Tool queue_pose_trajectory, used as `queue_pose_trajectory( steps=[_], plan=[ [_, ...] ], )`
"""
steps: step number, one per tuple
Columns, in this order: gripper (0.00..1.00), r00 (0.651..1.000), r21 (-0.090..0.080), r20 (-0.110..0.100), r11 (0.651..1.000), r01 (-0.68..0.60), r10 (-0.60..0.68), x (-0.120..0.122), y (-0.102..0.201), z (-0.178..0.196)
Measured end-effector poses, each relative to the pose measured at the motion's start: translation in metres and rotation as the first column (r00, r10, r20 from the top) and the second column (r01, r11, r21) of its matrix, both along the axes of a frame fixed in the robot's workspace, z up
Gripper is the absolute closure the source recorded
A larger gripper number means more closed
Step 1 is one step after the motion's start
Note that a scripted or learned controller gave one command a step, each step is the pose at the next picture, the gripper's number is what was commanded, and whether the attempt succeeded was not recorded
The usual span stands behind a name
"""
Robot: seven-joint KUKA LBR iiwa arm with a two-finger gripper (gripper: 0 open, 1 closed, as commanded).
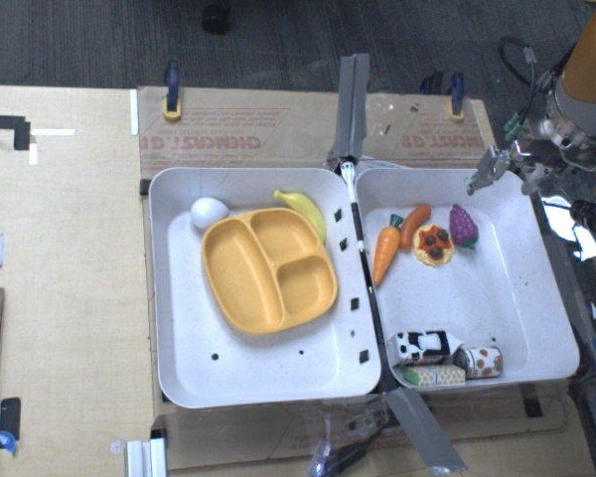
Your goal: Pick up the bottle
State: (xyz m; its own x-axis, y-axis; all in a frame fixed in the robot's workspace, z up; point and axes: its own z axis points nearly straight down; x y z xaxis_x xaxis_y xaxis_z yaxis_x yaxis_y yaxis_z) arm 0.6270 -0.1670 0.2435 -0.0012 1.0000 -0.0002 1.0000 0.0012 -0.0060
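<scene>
A small bottle (481, 361) with a white and orange label lies on its side in the near right corner of the right bin (536, 296). It rests against a cow-patterned carton (422, 345) and a flat printed box (432, 375). My gripper (502, 172) hangs over the far right corner of that bin, well away from the bottle, with nothing visible in it. The grey arm with its orange band (588, 63) comes in from the upper right.
Two carrots (387, 248), a small tart (434, 244) and purple grapes (463, 225) lie in the far part of the right bin. The left bin (179, 346) holds a yellow divided plate (268, 271), a banana (305, 207) and a white egg (209, 210).
</scene>
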Motion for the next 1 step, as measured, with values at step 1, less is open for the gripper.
queue_pose_trajectory(
  steps=[1],
  plan=[
    [0.00,0.991,-0.001,0.000,0.991,0.134,-0.134,-0.0633,-0.0380,-0.0709]
  ],
)
